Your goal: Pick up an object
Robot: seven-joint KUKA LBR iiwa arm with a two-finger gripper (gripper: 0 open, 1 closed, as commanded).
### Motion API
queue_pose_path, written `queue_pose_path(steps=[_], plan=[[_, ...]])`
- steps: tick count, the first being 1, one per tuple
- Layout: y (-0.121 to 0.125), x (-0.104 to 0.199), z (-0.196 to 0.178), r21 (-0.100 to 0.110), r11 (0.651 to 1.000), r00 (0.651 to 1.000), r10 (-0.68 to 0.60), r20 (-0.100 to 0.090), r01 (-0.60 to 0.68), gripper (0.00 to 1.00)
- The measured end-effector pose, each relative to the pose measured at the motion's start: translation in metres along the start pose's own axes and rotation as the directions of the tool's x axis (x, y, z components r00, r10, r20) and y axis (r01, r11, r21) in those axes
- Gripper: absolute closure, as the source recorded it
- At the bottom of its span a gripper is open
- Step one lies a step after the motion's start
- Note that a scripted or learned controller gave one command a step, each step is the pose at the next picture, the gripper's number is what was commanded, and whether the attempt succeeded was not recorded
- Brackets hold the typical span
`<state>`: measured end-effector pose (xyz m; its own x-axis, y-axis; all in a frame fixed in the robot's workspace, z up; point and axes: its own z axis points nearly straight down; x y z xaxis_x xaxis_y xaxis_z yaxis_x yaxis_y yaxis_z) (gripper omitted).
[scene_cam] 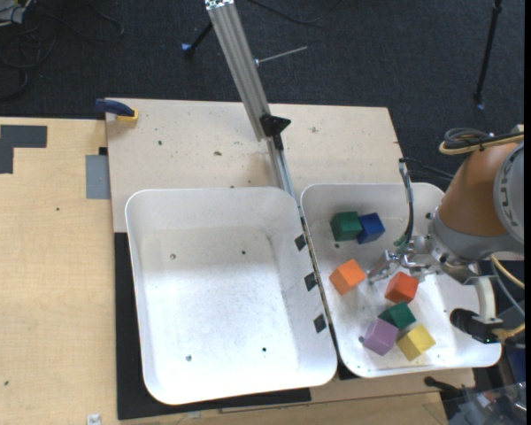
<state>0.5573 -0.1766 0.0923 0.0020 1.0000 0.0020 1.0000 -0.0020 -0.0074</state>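
Two shallow white bins are set side by side on the bench: the left bin [159, 237] and the right bin [460, 352]. All the blocks are gathered in the right bin. A green block [344, 225] and a blue block [370, 227] are seen touching each other near the far side; an orange block [347, 276] lies nearer the dividing wall. Toward the near edge, a dark green block [396, 316], a purple block [380, 336] and a yellow block [415, 342] are clustered closely together. The arm [482, 206] is reached in from the right, and the gripper [400, 268] is lowered just above and against a red block [401, 287]. Whether the fingers are apart or closed on that block cannot be told from this angle.
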Motion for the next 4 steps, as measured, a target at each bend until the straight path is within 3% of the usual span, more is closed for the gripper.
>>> queue_pose_path(steps=[1, 2, 4], plan=[[0.000, 0.000, 0.000, -0.005, 1.000, 1.000, 0.003, 0.001, -0.003, 0.00], [0.000, -0.001, -0.010, -0.004, 1.000, 1.000, 0.009, -0.001, -0.009, 1.00], [0.004, 0.003, -0.121, -0.010, 1.000, 1.000, -0.004, 0.002, 0.004, 1.00]])
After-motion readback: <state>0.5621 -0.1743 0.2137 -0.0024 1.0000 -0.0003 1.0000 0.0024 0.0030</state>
